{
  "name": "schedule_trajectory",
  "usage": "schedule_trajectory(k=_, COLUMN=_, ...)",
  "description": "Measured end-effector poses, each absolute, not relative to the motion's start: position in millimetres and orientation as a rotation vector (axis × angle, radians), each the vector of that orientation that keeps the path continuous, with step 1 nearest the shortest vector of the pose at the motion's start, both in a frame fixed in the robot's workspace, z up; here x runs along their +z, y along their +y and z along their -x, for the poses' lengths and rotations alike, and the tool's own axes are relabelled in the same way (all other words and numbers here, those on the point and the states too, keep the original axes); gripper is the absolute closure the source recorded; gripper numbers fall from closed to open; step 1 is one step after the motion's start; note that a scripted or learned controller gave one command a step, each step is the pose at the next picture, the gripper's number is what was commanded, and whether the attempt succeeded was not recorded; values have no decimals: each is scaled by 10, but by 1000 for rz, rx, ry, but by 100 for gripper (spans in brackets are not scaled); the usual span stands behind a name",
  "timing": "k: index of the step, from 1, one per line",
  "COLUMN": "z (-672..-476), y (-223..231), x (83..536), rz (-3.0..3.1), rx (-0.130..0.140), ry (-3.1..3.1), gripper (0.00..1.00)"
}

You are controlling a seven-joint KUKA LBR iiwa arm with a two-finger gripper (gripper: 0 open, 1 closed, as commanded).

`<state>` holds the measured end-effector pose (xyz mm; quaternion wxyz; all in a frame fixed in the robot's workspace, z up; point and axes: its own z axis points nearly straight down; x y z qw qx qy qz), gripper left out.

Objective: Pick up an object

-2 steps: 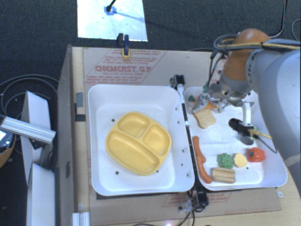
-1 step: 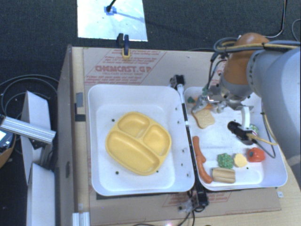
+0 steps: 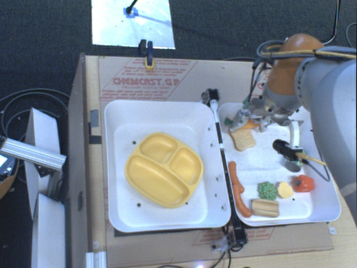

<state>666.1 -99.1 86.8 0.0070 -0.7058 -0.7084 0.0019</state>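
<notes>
at the far left of the right bin (image 3: 269,164) lies the toast slice (image 3: 244,139), long axis roughly near-to-far. just beyond its far edge hangs the gripper (image 3: 247,118), beside an orange piece (image 3: 252,126). whether the jaws are spread or pressed together i cannot tell. i'd judge the toast nearest.

Left bin (image 3: 124,123): middle taken up by yellow divided plate (image 3: 163,169); bare strips left along all walls. Right bin (image 3: 326,204): near edge crowded by sausage (image 3: 237,187), roll (image 3: 265,207), broccoli (image 3: 267,190), tomato (image 3: 303,183); far end blocked by arm (image 3: 329,94) and toast slice (image 3: 243,139). Bare patch left between toast slice and broccoli.
</notes>
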Motion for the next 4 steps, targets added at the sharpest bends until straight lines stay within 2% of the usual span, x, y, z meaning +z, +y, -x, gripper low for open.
schedule_trajectory(k=1, z=-6621, y=-988, x=938, rz=2193, rx=24, ry=-2205, gripper=100)
schedule_trajectory(k=2, z=-5773, y=-1204, x=1643, rz=2224, rx=-2, ry=-2225, gripper=100)
schedule_trajectory(k=3, z=-5770, y=-1194, x=1634, rz=2221, rx=-2, ry=-2224, gripper=0)
schedule_trajectory(k=4, z=-6254, y=-749, x=1852, rz=2218, rx=-5, ry=-2228, gripper=0)
